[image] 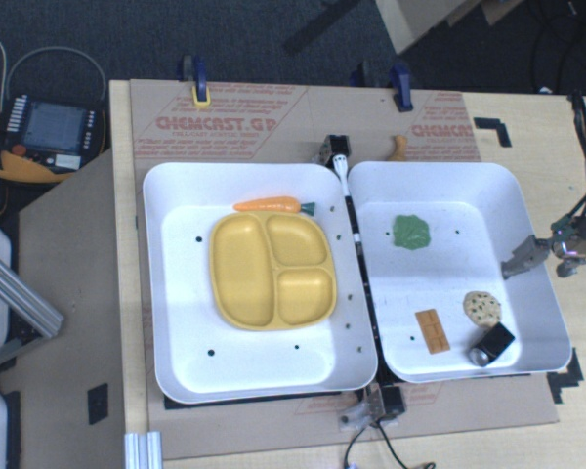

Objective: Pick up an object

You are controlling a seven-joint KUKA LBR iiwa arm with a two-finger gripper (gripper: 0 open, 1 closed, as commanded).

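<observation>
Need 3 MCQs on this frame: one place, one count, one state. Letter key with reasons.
1. Where does the carrot lie?
A. in the right bin
B. in the left bin, beside the yellow tray's far edge
C. on the cardboard

2. How many compartments has the yellow tray?
A. two
B. three
C. five

3. What does the tool hold?
A. nothing seen
B. the cookie
C. the carrot

Key: 1 B, the carrot sits by the tray in the left bin. 2 B, three hollows show. 3 A, the cookie lies apart in the right bin.
</observation>
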